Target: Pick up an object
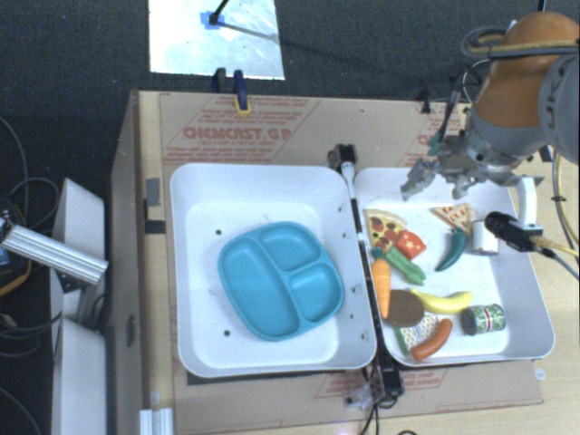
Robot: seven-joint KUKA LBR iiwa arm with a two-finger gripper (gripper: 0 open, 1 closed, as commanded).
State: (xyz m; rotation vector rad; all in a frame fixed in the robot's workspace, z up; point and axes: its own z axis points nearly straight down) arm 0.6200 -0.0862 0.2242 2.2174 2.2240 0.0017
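nearest, orange toy sausage (432, 340) looks light, stiff plastic, slippery; i'd pinch mid-length. two-finger gripper (442, 180) hovers spread apart, holding nothing.

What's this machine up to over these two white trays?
A grey robot arm with an orange band reaches in over the right white bin, which holds toy food: a pizza slice, an orange carrot, a yellow banana, a green pepper and a small can. Its two-finger gripper hovers open above the bin's far end, holding nothing. The left white bin holds a blue divided plate.
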